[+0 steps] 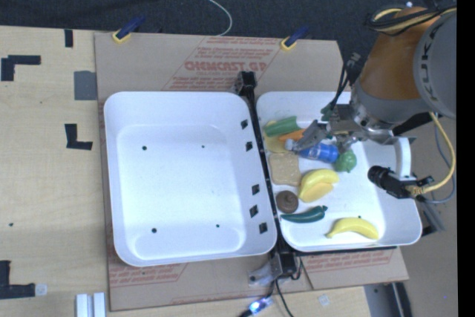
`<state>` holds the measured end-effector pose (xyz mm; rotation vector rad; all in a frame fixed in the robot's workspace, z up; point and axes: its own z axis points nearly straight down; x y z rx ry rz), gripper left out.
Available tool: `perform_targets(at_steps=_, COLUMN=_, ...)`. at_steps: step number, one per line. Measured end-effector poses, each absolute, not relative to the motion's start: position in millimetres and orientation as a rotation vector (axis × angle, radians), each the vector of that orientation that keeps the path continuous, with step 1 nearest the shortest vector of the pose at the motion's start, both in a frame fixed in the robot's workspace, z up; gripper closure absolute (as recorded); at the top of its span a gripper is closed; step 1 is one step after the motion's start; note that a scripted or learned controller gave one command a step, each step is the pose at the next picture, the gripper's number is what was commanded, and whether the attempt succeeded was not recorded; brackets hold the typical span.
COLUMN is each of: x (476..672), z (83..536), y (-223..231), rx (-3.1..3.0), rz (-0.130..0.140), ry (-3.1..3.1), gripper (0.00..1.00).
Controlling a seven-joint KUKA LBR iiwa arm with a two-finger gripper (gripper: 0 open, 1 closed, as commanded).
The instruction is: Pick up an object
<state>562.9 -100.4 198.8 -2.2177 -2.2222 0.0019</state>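
My gripper hangs over the upper middle of the right bin, reaching in from the right. Just below it lies a blue bottle, with a small green piece to the bottle's right. To the gripper's left are a green vegetable and an orange carrot. Whether the gripper touches the bottle I cannot tell. Lower in the bin lie a tan slab, a yellow lemon, a brown round piece, a dark green pepper and a banana.
The left bin stands beside the right one, with a black divider clip row between them. Both rest on a cardboard sheet. A black cable fitting hangs off the arm over the right bin's right side.
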Motion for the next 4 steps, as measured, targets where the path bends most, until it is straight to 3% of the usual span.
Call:
perform_targets(at_steps=1, x=626.4, z=78, y=-102, rx=-2.218, rz=0.004, ry=-2.226, gripper=0.00)
perform_targets(at_steps=2, x=565.8, z=191, y=-38, rx=-2.214, rz=-0.007, ry=-2.229, gripper=0.00)
perform_targets(at_steps=3, x=624.6, z=184, y=19, rx=-2.212, rz=-0.004, ry=-2.231, gripper=0.00)
perform_targets(at_steps=4, x=622.4, z=193, y=15, rx=-2.215, rz=0.003, ry=-2.224, gripper=1.00)
